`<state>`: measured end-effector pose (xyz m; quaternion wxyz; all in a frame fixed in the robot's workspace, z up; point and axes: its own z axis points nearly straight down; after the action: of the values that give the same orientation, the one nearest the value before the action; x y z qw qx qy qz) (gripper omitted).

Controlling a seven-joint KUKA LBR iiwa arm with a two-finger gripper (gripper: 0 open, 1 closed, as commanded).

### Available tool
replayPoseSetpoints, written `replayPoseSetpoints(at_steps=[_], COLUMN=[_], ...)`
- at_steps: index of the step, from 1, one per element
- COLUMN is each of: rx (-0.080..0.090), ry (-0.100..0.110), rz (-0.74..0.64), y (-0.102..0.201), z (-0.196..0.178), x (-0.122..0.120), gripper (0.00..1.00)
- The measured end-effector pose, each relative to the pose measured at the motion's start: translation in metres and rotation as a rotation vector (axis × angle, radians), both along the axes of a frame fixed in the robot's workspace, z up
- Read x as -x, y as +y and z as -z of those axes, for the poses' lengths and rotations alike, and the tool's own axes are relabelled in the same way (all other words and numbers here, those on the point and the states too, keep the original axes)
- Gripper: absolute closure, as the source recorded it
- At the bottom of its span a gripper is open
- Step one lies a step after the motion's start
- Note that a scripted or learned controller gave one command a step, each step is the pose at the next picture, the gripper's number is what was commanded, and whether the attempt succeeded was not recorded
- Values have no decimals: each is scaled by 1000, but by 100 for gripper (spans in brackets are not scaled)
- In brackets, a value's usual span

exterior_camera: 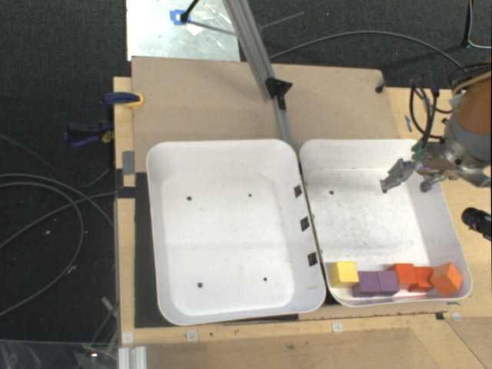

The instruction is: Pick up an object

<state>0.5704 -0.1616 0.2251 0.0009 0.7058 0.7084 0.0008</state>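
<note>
Along the near edge of the right bin lie a yellow block, a purple block, an orange-red block and an orange block, packed in a row. My gripper hangs over the bin's far right part, well apart from the blocks. Its fingers are spread, with nothing between them.
The left bin lies beside the right one, with black clips along the shared rim. A grey pole slants across the back of the bench. Cables run at the right edge near the arm.
</note>
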Motion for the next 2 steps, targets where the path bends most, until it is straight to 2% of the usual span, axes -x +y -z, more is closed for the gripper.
replayPoseSetpoints(at_steps=[1,2], rx=[-5,-2], ry=[11,3], rz=[0,-1], y=[52,79], z=[64,74], x=[64,86], gripper=[0,0])
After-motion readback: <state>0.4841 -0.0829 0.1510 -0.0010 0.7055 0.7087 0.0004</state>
